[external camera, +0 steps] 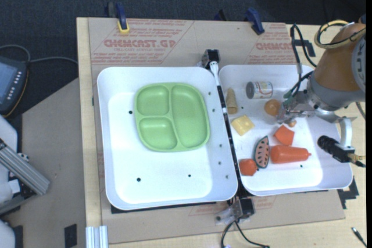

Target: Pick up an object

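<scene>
Hovering low over the right bin (331, 180), the gripper (289, 116) sits just above a small orange wedge (284, 135) and beside a round orange piece (272, 107); jaw state cannot be told from this angle. Wedge looks like light, rigid toy food with slick faces, so pinching across its flat sides seems safest. Neighbouring carrot-like piece (289, 154) lies close, risking a nudge.

Right bin (302, 182) crowded; left bin (116, 142) roomy around plate (172, 116).
</scene>
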Action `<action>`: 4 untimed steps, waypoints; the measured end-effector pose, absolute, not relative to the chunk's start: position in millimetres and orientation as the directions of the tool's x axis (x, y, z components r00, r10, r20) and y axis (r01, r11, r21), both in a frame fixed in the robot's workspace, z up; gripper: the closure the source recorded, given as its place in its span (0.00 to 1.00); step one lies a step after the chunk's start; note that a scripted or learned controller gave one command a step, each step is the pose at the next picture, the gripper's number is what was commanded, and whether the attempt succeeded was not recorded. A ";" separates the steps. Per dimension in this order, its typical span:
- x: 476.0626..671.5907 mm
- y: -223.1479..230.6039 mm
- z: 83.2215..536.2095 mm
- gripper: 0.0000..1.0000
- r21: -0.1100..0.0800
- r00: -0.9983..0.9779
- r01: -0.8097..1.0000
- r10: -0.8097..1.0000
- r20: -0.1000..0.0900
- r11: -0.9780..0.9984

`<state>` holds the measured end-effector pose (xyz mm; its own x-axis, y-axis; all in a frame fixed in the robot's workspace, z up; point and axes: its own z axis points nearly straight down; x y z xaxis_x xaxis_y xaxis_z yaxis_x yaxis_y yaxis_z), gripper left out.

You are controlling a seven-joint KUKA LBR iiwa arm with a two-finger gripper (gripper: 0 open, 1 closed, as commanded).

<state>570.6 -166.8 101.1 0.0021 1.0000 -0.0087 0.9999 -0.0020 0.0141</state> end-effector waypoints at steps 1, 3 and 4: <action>574.2 -170.5 164.8 1.00 0.007 0.000 1.000 1.000 -0.002 0.000; 568.2 -122.7 223.0 1.00 -0.002 -0.005 1.000 1.000 0.002 0.005; 553.2 -71.4 231.3 1.00 -0.002 -0.006 1.000 1.000 0.003 0.006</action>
<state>553.2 -71.4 231.3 -0.0057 1.0000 0.0028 1.0000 0.0057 -0.0022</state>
